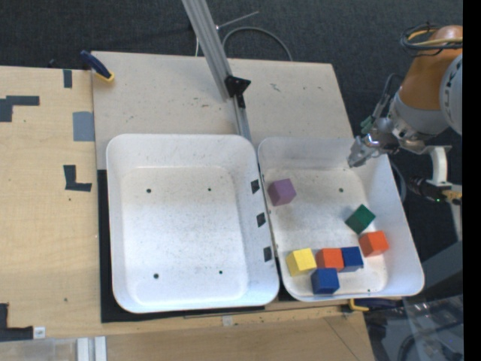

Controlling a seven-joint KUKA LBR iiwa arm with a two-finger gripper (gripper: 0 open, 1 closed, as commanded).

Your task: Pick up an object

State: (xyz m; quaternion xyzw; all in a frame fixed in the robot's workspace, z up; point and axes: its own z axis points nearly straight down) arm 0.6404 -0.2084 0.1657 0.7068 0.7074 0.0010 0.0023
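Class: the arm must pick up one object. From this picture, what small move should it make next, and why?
Probably move the gripper along the right-hand white bin to above the green cube. The gripper sits at the bin's far right rim, carrying nothing visible, and that cube lies nearest, apart from the others.

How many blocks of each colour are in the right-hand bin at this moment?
Purple block: 1
Green block: 1
Yellow block: 1
Orange blocks: 2
Blue blocks: 2
Total: 7, all in the right bin.
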